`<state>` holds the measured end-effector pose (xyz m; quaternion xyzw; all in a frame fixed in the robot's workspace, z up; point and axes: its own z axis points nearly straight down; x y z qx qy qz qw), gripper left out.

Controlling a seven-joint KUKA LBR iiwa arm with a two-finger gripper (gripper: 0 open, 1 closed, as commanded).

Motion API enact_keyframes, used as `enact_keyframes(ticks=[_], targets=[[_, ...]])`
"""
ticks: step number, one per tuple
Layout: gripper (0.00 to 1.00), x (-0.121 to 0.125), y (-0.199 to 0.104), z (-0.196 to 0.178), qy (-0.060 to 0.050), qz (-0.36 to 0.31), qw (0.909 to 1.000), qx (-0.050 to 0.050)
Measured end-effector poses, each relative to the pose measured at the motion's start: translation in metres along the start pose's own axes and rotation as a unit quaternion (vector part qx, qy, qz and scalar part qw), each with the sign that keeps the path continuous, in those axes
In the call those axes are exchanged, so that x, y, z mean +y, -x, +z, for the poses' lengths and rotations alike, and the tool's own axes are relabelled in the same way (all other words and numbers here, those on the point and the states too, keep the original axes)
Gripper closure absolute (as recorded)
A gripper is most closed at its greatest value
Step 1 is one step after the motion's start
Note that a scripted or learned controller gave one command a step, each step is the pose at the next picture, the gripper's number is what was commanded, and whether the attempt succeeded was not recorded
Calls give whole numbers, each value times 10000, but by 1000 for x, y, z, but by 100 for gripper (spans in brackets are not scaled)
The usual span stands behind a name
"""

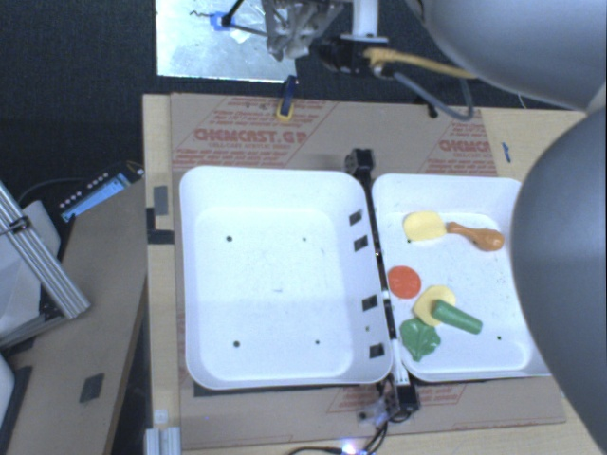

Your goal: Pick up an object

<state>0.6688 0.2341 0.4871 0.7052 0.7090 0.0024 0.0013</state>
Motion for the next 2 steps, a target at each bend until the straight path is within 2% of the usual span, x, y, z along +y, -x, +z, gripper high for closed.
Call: enact_keyframes(ticks=[1, 2], targets=[[100, -21, 0, -30, -6, -5, 10000, 0], [100, 0, 0, -49, -3, -3, 10000, -5]])
